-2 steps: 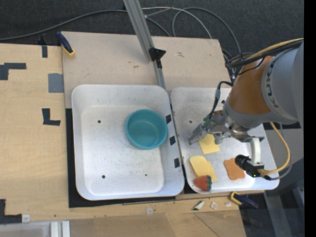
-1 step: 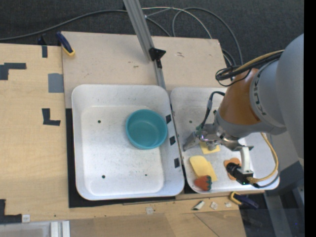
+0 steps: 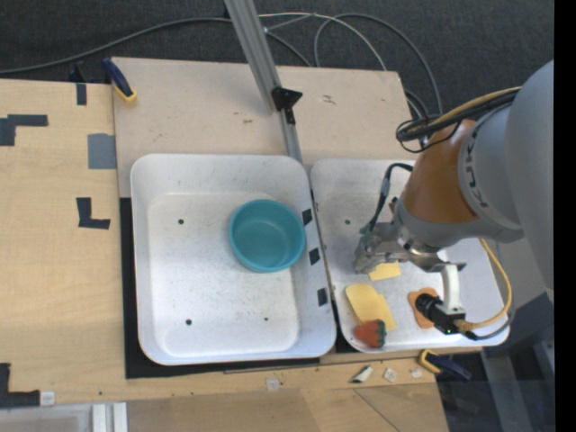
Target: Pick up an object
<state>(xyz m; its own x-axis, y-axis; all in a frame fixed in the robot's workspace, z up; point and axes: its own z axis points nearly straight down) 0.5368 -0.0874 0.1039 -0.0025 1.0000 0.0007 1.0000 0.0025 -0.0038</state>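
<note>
A teal bowl [image 3: 266, 234] sits in the left bin [image 3: 166, 196], toward its right side. In the right bin [image 3: 337, 192] lie a yellow slab [image 3: 368, 301], a small pale yellow piece [image 3: 385, 272], a red and green strawberry-like toy [image 3: 369, 334] and an orange item [image 3: 423, 301] partly hidden by the arm. My gripper [image 3: 369, 257] is low in the right bin, just left of the small yellow piece and above the yellow slab. The wrist with its orange band [image 3: 436, 187] hangs over the bin's right half.
A slanted metal pole [image 3: 261, 52] crosses the board behind the bins. Black cables [image 3: 360, 25] loop at the back right. A blue and yellow clamp [image 3: 120, 80] sits at the board's far left corner, another [image 3: 438, 364] at the front right.
</note>
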